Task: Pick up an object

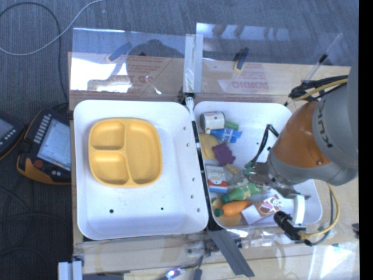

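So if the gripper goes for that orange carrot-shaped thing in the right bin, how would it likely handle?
The carrot looks rounded and tapered, so it may roll or slip from a pinch. It seems smooth plastic, probably light. It lies packed against the bin wall and neighbouring items, so a push would likely jostle them.

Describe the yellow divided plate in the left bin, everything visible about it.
The yellow divided plate is a rounded-square tray that looks like matte plastic, moulded with three compartments: two smaller ones stacked on its left side and one tall one on its right, split by raised ridges. It lies flat, right side up, on the floor of the left bin, towards the bin's upper left. Nothing sits in its compartments, and nothing but the bin floor touches it.
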Controlling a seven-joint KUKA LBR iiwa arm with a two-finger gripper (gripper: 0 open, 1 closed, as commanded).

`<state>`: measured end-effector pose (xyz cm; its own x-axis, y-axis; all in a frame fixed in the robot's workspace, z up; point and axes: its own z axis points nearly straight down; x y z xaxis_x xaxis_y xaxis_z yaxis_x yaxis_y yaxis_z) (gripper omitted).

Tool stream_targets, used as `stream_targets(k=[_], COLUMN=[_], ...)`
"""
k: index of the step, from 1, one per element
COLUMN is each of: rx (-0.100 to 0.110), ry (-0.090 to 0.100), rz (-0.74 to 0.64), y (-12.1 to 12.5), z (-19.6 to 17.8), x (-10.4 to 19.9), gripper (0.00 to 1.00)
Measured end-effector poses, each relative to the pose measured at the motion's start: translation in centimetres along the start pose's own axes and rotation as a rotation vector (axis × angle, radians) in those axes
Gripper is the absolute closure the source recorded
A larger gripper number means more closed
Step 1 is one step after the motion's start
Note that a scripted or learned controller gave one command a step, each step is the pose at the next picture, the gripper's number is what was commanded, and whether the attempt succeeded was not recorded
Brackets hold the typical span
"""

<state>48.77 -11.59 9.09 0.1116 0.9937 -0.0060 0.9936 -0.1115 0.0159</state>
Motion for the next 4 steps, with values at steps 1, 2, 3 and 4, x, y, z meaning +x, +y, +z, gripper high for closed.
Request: stream_targets(k=[1,2,3,4], rx=[0.020,0.020,0.006,-0.005], ry=[0.002,0.001,0.006,-0.002], rz=[0.170,0.129,0.120,-0.070], y=[2.9,4.1,1.4,0.0], z=[-9.2,-9.1,0.1,0.0], x=[10.5,3.3,-0.9,1.1], gripper=[0.00,0.00,0.00,0.00])
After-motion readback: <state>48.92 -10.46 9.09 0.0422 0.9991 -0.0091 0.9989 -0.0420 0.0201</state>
